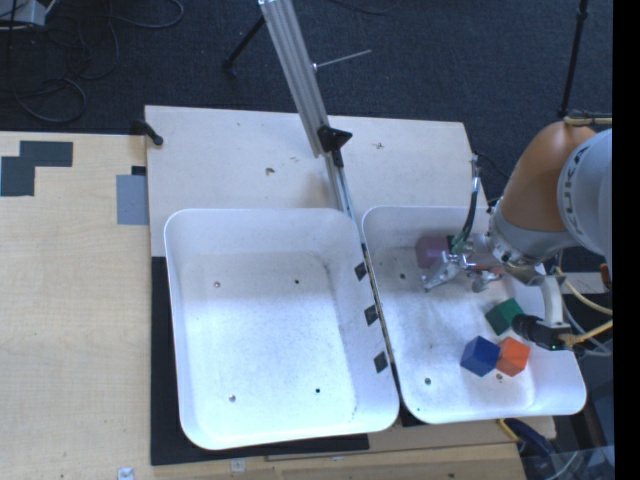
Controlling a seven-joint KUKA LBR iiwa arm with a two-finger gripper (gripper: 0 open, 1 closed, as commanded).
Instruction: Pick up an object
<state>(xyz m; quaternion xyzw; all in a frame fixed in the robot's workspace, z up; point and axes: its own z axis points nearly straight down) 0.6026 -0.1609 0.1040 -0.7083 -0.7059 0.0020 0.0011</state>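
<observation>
Arm (555, 193) reaches into the right bin (440, 403), pincer (447, 271) low over the bin floor just beside a purple block (432, 249) near the bin's back wall; can't tell if the pincer is wide, narrow or gripping. Green block (503, 316), blue block (480, 356) and orange block (513, 356) sit toward the right bin's front-right corner, blue and orange touching, green just behind them. Left bin (200, 233) sits beside the right bin on the table (70, 298).
</observation>
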